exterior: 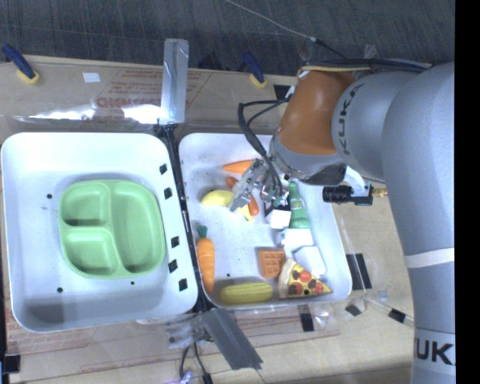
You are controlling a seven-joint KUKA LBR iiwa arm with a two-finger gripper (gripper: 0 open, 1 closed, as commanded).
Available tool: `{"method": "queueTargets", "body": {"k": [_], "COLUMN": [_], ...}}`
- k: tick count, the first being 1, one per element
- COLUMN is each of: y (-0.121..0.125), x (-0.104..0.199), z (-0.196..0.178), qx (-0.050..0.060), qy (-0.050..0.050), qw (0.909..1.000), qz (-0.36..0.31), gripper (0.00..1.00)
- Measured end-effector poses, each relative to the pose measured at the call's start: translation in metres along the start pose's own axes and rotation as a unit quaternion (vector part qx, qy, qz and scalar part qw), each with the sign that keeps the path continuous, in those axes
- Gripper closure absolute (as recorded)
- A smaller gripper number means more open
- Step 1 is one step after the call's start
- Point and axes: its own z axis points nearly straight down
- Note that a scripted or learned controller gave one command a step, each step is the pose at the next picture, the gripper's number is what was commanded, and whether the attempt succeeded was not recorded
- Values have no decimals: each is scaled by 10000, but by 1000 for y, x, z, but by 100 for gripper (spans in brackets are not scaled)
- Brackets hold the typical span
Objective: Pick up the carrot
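The carrot (205,260) is orange with a green top. It lies lengthwise against the left wall of the right bin (336,250), with its green end pointing to the back. My gripper (251,190) hangs over the back middle of that bin, up and to the right of the carrot and well apart from it. It sits just right of a yellow lemon (217,199) and over a small orange-red piece (254,207). The metal parts blur together there, and nothing can be seen held.
Also in the right bin are an orange wedge (238,166), a green bottle (296,208), white blocks (307,256), a waffle square (270,262), a pizza slice (302,281) and a corn cob (244,293). The left bin (24,214) holds a green divided plate (112,227).
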Motion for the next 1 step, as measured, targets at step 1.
{"method": "queueTargets", "body": {"k": [1], "y": [1], "x": [1], "z": [1], "qx": [-2], "qy": [7], "qw": [10000], "qz": [-6], "gripper": [0]}}
